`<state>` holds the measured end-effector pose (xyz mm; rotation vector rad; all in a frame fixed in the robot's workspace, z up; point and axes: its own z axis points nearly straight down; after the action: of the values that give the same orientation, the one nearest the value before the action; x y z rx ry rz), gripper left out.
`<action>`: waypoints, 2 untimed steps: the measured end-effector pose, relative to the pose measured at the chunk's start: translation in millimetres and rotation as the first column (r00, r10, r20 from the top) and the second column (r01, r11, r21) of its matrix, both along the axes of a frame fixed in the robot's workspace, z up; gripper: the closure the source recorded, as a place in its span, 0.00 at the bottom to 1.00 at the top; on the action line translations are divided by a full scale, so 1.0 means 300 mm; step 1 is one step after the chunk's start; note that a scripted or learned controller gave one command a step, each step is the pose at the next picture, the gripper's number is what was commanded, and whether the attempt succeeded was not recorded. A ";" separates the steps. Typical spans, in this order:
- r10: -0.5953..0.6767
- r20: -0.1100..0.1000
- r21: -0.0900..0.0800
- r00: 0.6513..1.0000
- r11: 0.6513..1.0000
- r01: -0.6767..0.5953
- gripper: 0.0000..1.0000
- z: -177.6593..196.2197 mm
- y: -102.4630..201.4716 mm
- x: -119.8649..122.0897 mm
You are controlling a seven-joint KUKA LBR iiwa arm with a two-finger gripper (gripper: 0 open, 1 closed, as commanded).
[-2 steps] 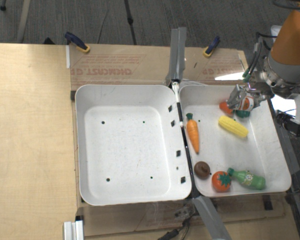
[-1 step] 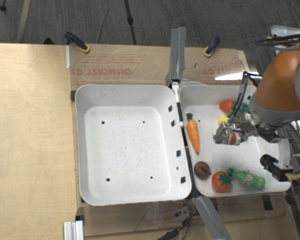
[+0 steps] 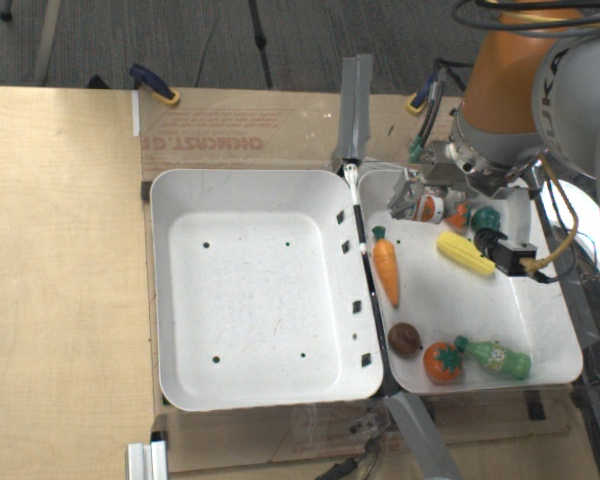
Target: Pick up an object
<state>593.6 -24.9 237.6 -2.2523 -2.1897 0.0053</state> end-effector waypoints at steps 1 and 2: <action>0.095 0.000 0.000 0.995 0.995 -0.095 1.00 -0.097 -0.379 0.033; 0.030 -0.002 0.001 1.000 1.000 -0.030 1.00 -0.157 -0.068 -0.274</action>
<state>511.6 -45.3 190.4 -2.2175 -2.2219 0.0057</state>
